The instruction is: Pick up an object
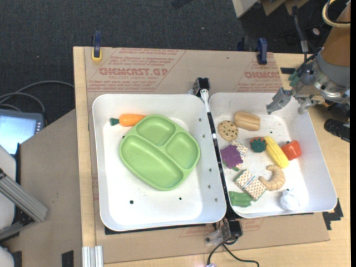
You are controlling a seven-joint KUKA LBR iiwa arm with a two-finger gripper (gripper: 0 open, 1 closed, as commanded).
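Observation:
My gripper (287, 107) hangs over the far right corner of the right bin (322, 174), fingers spread open with nothing between them. Below and to its left lie a tan bread roll (247, 120) and a round cookie (227, 130). Farther toward the front are purple grapes (231, 156), a small green and red piece (257, 144), a yellow corn cob (276, 152), a red pepper (291, 149), a curled tan croissant (273, 178), a patterned cracker (250, 184), a green piece (239, 198) and a white lump (289, 200).
The left bin (105, 193) holds a green divided plate (160, 151) and an orange carrot (128, 119) at its far left. A black divider clip (202, 85) sits between the bins. Blue clamps (261, 50) hold the board's far edge.

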